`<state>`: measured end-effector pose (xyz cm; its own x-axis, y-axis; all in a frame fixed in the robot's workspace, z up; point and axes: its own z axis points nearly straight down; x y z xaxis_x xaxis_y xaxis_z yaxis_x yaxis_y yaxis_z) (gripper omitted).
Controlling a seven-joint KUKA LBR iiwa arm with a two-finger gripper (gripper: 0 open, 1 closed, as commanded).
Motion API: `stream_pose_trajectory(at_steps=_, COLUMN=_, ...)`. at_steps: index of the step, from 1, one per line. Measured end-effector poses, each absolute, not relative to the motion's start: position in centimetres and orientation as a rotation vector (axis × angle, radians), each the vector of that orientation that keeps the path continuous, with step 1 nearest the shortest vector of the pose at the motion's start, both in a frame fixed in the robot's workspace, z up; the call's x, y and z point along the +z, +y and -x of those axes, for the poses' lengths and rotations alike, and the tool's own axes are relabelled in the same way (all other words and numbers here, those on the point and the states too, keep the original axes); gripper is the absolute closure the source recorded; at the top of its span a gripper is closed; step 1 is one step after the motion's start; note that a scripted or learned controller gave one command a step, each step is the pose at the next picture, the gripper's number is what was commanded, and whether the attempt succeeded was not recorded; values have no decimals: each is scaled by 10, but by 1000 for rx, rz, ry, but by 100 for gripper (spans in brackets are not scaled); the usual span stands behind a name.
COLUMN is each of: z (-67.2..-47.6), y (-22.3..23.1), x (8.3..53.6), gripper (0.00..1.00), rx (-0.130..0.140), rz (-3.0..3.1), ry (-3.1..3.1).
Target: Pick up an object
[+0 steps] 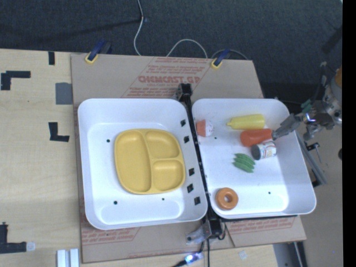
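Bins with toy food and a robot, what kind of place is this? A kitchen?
Probably a robot lab, not a kitchen. Two white bins sit on cardboard clamped to a bench, the food is toys like a doughnut, and a cable trails across dark carpet.

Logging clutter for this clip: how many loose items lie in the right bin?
5: a yellow piece at the back, an orange-red piece below it, a small can, a green piece, and a donut near the front.
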<state>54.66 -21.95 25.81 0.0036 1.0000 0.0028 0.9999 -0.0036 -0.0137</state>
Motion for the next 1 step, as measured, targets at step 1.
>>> stream_pose_trajectory(at_steps=1, z=-549, y=-219, x=265, gripper=0, rx=2, rz=2220, ry=-2222)
